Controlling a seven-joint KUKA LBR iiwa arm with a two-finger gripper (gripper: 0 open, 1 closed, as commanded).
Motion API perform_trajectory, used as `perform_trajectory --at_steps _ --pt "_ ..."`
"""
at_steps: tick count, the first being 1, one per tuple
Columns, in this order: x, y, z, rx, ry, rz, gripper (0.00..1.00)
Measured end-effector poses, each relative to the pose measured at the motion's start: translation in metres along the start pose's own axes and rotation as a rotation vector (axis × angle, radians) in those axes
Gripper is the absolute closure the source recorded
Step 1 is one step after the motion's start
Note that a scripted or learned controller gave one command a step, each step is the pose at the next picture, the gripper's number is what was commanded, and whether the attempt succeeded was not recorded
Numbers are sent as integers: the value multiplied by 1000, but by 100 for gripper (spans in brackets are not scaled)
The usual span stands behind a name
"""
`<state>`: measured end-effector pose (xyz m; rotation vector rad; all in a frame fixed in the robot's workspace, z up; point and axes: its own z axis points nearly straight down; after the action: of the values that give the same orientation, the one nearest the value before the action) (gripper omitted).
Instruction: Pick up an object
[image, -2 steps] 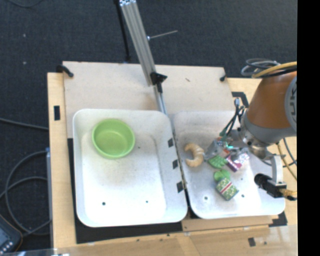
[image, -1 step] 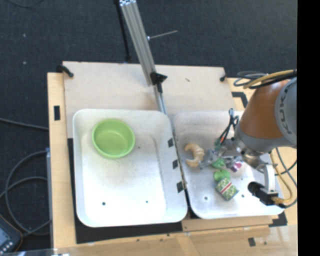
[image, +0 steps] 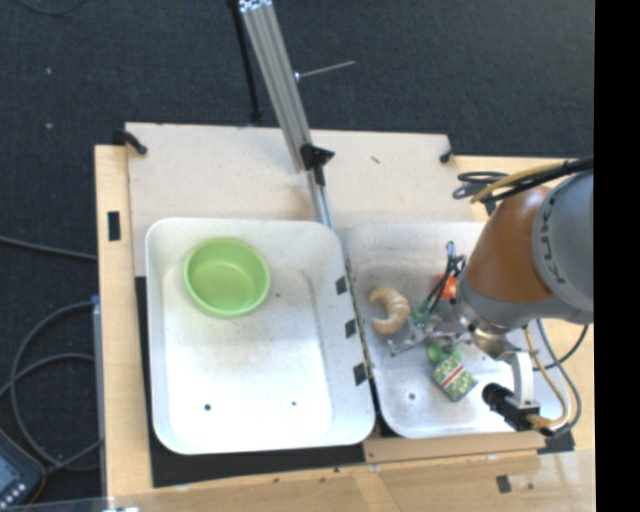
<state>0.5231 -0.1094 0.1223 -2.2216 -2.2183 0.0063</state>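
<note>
I count two white bins on my bench: the left bin (image: 170, 400) and the right bin (image: 400, 250). One green bowl (image: 227, 277) sits in the left. In the right I see one tan curved piece (image: 390, 308) and one green-and-red packet (image: 453, 378). One arm (image: 535, 250) reaches in.

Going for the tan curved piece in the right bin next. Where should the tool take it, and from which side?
Probably across the middle of the arch of the tan curved piece, coming straight down from above. It lies flat on the right bin floor, curled like a C opening toward the view's lower left, with bare floor on its left and top. The tool and clutter crowd its lower right.
</note>
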Motion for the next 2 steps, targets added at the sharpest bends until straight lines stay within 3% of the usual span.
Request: perform_trajectory --at_steps 1,2 --pt "-2 2 19 -10 -1 2 0" --pt "-2 4 8 -15 0 7 100"
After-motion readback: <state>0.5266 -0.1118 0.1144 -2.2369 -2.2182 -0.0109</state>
